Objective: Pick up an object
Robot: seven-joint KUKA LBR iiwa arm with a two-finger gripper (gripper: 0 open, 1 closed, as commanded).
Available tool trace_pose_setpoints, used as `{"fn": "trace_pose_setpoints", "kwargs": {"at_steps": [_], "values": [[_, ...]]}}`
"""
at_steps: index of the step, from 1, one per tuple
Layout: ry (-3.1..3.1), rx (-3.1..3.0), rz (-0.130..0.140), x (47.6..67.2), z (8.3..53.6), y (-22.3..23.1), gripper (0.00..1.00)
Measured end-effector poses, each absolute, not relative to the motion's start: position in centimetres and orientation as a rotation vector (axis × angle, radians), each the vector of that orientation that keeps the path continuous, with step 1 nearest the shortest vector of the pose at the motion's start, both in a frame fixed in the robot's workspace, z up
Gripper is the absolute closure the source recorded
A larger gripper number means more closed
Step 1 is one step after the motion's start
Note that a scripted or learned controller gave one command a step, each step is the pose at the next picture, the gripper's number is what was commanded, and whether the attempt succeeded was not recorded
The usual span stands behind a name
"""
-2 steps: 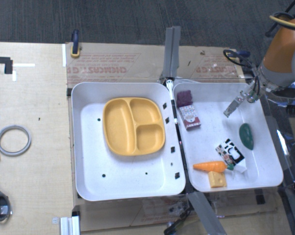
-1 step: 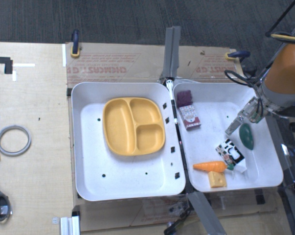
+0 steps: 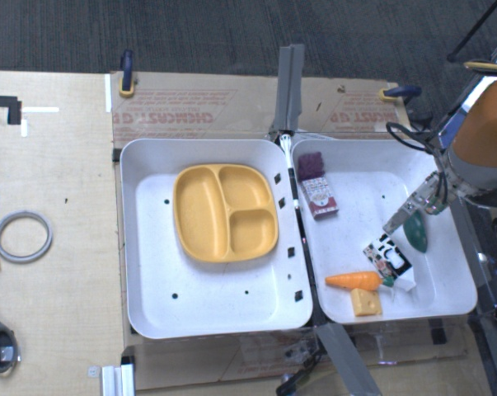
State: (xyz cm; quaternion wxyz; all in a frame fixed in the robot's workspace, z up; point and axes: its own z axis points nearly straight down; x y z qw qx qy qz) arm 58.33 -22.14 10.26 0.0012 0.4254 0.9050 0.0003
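The bench (image 3: 50, 320) carries two shallow white bins side by side, and the divider between them, where their inner walls meet, serves as the landmark here. Left of the divider sits the left bin (image 3: 145, 304), holding a yellow sectioned plate (image 3: 226, 213) near its centre, close to the divider. Right of the divider is the right bin (image 3: 355, 180), which holds every small item.

The arm (image 3: 479, 139) reaches in over the right bin's far wall, well away from the divider, its orange band high at the view's edge. Its gripper (image 3: 400, 219) slants down toward the bin floor, roughly midway between divider and far wall. Whether the fingers are wide or narrow cannot be told; the tip is too small and blurred against the white floor, and nothing shows between them.

Candidate objects, in falling order of size: a small red-and-white box (image 3: 320, 197) just beside the divider; a purple block (image 3: 311, 164) behind it, also hugging the divider; an orange carrot (image 3: 353, 280) lying near the bin's front; a black-and-white patterned piece (image 3: 387, 257) just below the gripper tip; a dark green object (image 3: 416, 233) right beside the tip on the far side; a tan cracker-like square (image 3: 365, 303) at the front, touching the carrot.

By my judgement, the task is at the approach stage: nothing is lifted, every item rests on the bin floor. Left to do are closing on an object, likely the green one or the patterned piece, and raising it clear.
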Motion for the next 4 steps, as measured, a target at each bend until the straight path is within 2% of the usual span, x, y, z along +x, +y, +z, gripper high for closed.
{"fn": "trace_pose_setpoints", "kwargs": {"at_steps": [1,2,3,4], "values": [[2.738,1.541,0.0,52.7,10.3,-22.1,0.0],[2.736,1.542,0.002,52.8,11.2,-22.1,1.0],[2.379,2.051,-0.002,56.6,9.2,-20.4,1.0],[2.379,2.051,-0.002,56.6,9.2,-20.4,0.0]]}}
